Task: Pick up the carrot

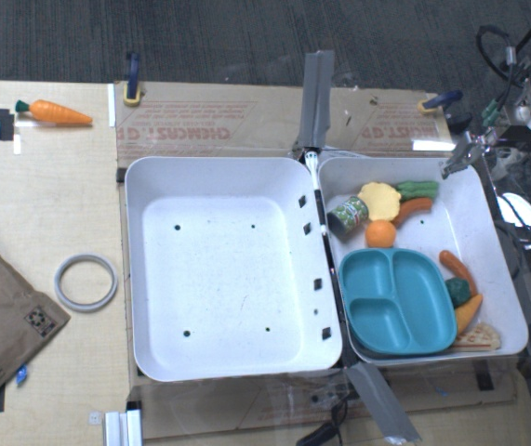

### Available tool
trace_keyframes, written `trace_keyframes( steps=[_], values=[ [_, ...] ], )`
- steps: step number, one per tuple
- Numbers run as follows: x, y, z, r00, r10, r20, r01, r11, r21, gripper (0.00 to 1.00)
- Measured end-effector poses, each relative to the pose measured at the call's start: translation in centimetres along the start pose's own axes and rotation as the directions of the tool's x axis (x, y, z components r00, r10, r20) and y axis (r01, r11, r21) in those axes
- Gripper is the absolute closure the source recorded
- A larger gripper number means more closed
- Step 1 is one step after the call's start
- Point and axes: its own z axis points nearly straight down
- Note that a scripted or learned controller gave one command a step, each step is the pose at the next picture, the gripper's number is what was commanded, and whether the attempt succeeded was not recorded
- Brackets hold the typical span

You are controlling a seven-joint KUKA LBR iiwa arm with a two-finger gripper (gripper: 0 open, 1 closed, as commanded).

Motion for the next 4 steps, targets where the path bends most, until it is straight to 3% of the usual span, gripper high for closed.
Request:
trace_keyframes(
  steps=[1, 2, 3, 4],
  values=[
    [2.3, 0.0, 15.7, 1.000, 0.008, 0.000, -0.008, 1.000, 0.001, 0.00],
    [8.4, 3.8, 16.9, 0.999, 0.046, 0.003, -0.046, 0.999, -0.019, 0.00],
    [8.3, 1.6, 18.1, 0.999, 0.040, 0.004, -0.040, 0.999, -0.014, 0.00],
    [8.3, 1.6, 18.1, 0.999, 0.040, 0.004, -0.040, 0.999, -0.014, 0.00]
  ],
)
